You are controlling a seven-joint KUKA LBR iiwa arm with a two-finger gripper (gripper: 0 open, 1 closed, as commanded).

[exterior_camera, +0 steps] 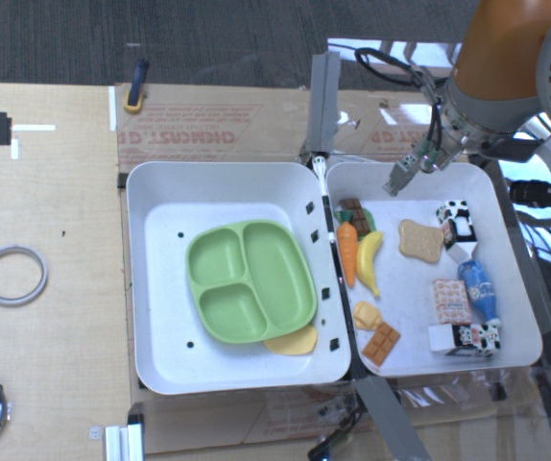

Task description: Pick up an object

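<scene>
End effector [405, 174]: we see it hanging over the far left corner of the right bin [506, 349], nothing between its fingers; how far they are parted we cannot tell.
Near row, right bin: we count two cow-patterned cartons, one lying at the near right [466, 337] and one farther back [458, 224]; one waffle-like brown square [380, 342]; one pale yellow chunk [366, 314].
Middle, right bin: one pink wafer block [450, 300], one blue bottle [478, 289] just beside it, one banana [368, 260], one carrot [347, 253] along the left wall, one toast slice [420, 240].
Far, right bin: one dark brown piece [352, 208] behind the carrot.
Left bin [151, 286]: one green three-part plate [251, 280], one yellow disc [293, 341] peeking from under its near edge.
Table [45, 353]: one grey ring [10, 275] at the left.
</scene>
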